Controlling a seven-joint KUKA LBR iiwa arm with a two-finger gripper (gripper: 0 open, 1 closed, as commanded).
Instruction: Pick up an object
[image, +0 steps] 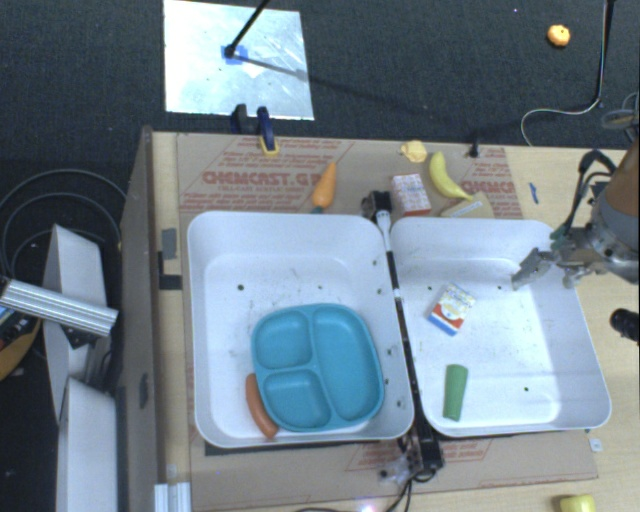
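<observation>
In the left bin (215, 240) a blue divided tray (317, 367) is seen lying toward the near side, with an orange sausage-like piece (260, 405) just beside its lower left corner, close against the bin's near wall. Behind the bins, on the table (250, 170), a carrot (324, 185), a small box (410, 193) and a banana (445, 178) are set out (all beyond the rims).

In the right bin (575, 330) two candidates are found: a small white, red and blue carton (451, 308) left of centre, and a green cylinder (455, 391) nearer the front wall, well apart from it. The claw (545, 263) is held over the bin's far right part, above the floor; whether it is parted or closed cannot be told, and nothing is seen between its tips.

The approach step is judged to be in hand, with no object yet reached. A move leftward and down onto the carton would be called for next. Open floor lies around the carton, so room is ample; the green cylinder, nearer the front wall, would be more awkward.
</observation>
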